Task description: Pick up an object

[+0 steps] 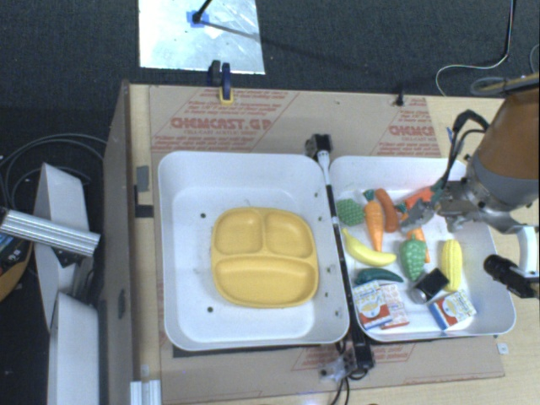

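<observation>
The pincer is seen low over the right white bin, at the frame's right; whether it is apart or together cannot be told. Just beside it are found an orange toy carrot, a green toy vegetable and a yellow corn cob. A yellow toy banana lies lower left. A yellow divided plastic tray is held in the left white bin.

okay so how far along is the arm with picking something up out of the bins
Done: the arm has reached over the right bin, and its hand sits low among the toy food near the carrot. In hand: nothing visibly held. Left: grasp and lift an item; banana and corn lie in the bin.
</observation>
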